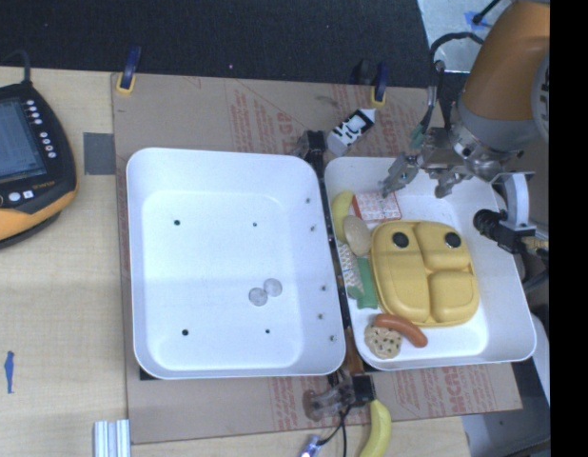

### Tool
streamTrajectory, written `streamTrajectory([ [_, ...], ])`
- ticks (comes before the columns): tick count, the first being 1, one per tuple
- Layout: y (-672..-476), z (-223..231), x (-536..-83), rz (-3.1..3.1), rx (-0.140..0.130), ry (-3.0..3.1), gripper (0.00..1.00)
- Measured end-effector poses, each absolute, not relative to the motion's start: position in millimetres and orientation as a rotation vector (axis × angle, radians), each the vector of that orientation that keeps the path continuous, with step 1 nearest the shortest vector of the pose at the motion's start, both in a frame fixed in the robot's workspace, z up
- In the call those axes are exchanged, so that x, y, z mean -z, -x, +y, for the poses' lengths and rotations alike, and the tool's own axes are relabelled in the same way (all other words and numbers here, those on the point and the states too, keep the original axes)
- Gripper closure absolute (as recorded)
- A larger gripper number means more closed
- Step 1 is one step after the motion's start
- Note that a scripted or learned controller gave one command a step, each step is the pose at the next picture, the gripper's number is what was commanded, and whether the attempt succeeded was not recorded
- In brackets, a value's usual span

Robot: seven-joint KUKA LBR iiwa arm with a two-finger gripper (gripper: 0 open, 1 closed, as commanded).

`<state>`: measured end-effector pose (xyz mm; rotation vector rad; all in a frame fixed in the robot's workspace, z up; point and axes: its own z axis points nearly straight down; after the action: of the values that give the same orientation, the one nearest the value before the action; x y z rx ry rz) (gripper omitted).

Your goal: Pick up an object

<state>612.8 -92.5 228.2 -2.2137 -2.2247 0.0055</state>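
Banana at the bottom edge, lying on the cardboard sheet just below the right bin, beside some dark clamp hardware. Two white bins side by side. Left bin has two small round silvery discs, touching or nearly so, low in the middle. Right bin holds one yellow compartment tray with two dark spots near its top edge, one hot dog, one cookie, one yellow-green banana-like piece at the left wall, one pale oval, one red-and-white card or box, and something green partly under the tray. Wooden bench, cardboard clipped on with two blue-yellow clamps. One teach pendant at far left. Dark floor behind. Gripper over the right bin's top end, fingers spread apart, nothing between them; left fingertip is just above the red-and-white card, contact unclear.
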Motion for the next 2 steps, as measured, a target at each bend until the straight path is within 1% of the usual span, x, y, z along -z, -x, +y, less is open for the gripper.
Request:
streamTrajectory([
  [1,-584.5,-133.9,-200.6,-2.225,-0.009,2.215,0.00],
  [2,-576.2,-213.0,-111.0,-2.224,-0.009,2.214,0.00],
])
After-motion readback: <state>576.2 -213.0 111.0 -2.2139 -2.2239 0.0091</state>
